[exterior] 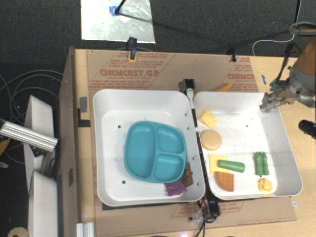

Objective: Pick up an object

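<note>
The right bin (276, 132) holds several toy foods: a yellow cheese wedge (208, 118), a round tan bun (212, 140), a green cucumber (231, 166) lying across a yellow slab (214, 162), an orange waffle piece (224, 181), a green asparagus bundle (260, 163) and a small yellow piece (265, 184). My gripper (267, 103) hangs over the bin's far right corner, apart from all of them, with nothing seen in it.
The left bin (108, 132) holds a teal divided plate (155, 151), with a purple piece (174, 187) and a brown piece (188, 176) at its near right. An orange carrot (224, 88) lies on the cardboard behind the right bin. Cables run at the far right.
</note>
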`<state>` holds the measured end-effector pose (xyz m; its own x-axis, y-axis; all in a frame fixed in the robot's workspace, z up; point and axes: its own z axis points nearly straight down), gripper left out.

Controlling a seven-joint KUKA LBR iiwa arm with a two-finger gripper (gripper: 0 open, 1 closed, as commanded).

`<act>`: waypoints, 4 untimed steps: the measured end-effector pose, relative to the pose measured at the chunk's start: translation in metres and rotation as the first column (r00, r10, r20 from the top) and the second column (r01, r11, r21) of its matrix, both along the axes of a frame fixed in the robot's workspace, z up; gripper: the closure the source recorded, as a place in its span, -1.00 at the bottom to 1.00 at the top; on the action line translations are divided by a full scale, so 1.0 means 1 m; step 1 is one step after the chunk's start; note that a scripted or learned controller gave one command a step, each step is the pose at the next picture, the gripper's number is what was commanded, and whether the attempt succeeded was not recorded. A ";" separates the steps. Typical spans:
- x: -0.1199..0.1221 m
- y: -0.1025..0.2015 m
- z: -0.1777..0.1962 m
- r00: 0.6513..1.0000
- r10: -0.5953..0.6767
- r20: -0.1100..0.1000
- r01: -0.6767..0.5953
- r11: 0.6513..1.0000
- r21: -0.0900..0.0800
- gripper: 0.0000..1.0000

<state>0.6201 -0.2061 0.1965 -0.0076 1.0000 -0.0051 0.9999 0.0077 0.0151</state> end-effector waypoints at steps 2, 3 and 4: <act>-0.086 0.000 -0.117 1.000 -0.010 -0.022 0.010 1.000 0.007 -1.00; -0.136 0.003 -0.113 1.000 -0.009 -0.018 0.010 1.000 0.006 -1.00; -0.067 0.004 -0.060 1.000 0.000 -0.004 0.000 1.000 0.001 -1.00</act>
<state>0.5529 -0.2020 0.1360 -0.0073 1.0000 -0.0037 0.9999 0.0073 0.0111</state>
